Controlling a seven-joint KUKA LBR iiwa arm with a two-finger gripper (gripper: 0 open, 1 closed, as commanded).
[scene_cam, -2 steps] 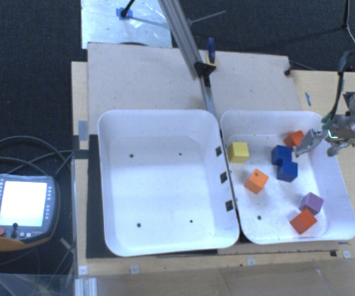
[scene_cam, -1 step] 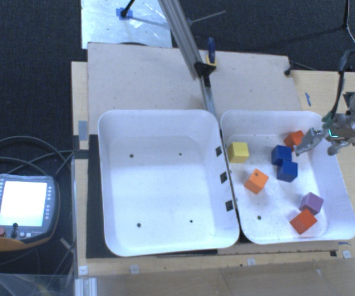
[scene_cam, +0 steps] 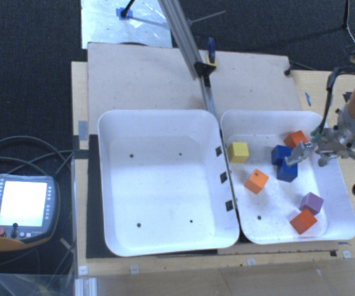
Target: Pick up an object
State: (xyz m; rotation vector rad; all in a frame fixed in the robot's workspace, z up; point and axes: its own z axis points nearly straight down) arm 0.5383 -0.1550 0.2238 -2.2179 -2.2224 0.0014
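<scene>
Gripper (scene_cam: 305,151) at right of frame, low over the right bin (scene_cam: 344,224), fingers hard to read, opening impossible to tell. Blue block (scene_cam: 283,163) just left of fingertips, touching or nearly; orange block (scene_cam: 296,139) just above.

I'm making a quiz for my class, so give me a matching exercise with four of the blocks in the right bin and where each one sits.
Blocks:
1. yellow block
2. purple block
3. blue block
4. red block

Places:
A. nearest the bin's front edge
B. at the hand
C. nearest the left bin
D. just behind the red block

Pairs: 1-C, 2-D, 3-B, 4-A
</scene>
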